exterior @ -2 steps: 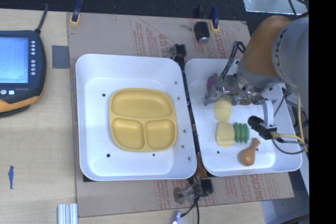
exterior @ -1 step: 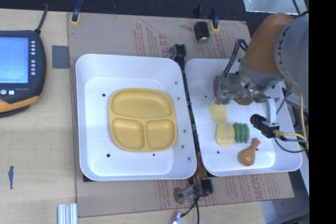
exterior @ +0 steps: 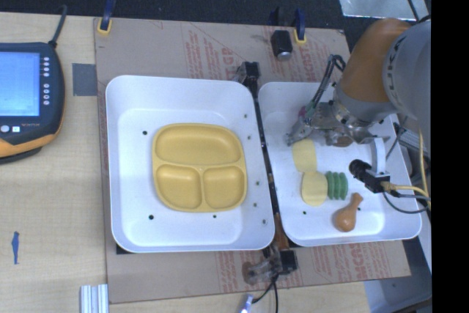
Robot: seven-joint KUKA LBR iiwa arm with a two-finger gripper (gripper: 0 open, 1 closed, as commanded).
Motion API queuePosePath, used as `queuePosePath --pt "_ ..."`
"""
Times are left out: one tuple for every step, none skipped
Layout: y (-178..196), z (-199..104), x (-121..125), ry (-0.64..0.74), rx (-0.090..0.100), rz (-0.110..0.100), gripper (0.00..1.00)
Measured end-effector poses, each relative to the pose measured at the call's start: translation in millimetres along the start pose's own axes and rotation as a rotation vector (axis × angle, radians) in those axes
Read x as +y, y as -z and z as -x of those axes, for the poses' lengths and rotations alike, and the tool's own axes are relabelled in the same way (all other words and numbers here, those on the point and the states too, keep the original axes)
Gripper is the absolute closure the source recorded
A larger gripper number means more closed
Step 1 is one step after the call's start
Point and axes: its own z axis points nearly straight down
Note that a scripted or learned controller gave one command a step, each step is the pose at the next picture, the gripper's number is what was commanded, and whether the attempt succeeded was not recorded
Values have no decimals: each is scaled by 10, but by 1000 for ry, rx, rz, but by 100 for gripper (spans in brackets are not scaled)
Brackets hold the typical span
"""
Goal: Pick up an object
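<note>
Light wood counter [exterior: 51, 216] with a cardboard sheet under two white bins. Left bin [exterior: 124, 223] holds a yellow divided tray [exterior: 199, 166], plenty of bare rim around it. Right bin [exterior: 396, 227] is crowded: two pale yellow blocks [exterior: 305, 155] [exterior: 314, 188], a green ridged piece [exterior: 337, 185] touching the lower block, a tan drumstick [exterior: 347, 213] near the front edge. Hand [exterior: 304, 127] sits low just above the upper block; fingers apart or together, can't tell. Pendant [exterior: 26, 99] at far left.
</note>
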Motion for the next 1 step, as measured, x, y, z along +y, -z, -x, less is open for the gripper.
queuePosePath --pt "-79 342 559 -3 1 6 0"
